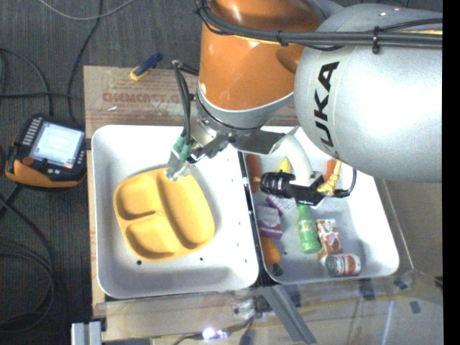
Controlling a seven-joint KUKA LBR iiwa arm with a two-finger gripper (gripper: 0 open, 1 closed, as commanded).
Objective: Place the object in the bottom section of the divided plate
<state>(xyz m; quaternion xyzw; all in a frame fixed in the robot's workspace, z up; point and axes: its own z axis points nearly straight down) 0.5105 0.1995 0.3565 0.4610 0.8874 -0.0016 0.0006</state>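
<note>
Start at the yellow divided plate [164,216] in the left bin [100,192]: the gripper [177,165] sits right at its upper rim, and you can't tell from this angle how it stands or whether anything is in it. To the plate's right, in the neighbouring bin, lie a green bottle [308,230], a can [342,264] and an orange carrot-like piece [270,249]; which one is the object is unclear. Your risk: releasing here would likely land it in an upper section or on the rim, not the bottom one.
</note>
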